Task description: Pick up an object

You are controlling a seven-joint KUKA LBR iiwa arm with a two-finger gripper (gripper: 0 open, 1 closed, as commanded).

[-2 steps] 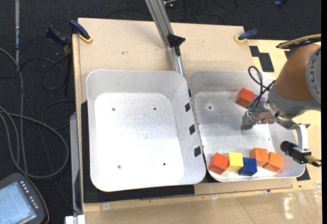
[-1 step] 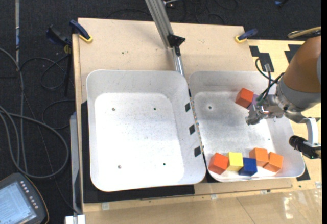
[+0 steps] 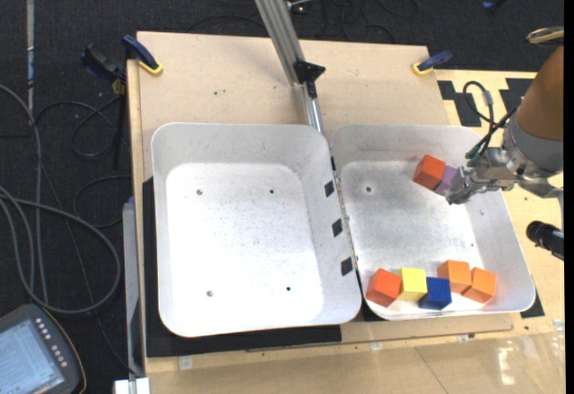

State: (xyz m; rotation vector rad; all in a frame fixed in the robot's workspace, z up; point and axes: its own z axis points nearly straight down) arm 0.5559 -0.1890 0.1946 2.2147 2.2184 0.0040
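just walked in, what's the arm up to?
The gripper is in the right bin, at an orange block and a purple block near the bin's far side. Whether it actually grips either one isn't clear. Five more blocks sit along the near edge: three orange, a yellow block and a blue block.

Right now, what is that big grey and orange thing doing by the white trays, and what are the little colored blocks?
That is a robot arm, seen by a camera looking down from above the bench. It reaches in from the picture's right. Its end effector, the part that grabs, is over the right bin. An orange block sits right at its tip, with something purple beside it; I can't tell if it is truly held. More blocks sit along that bin's near edge: three orange, a yellow one and a blue one. The left bin is next to it.
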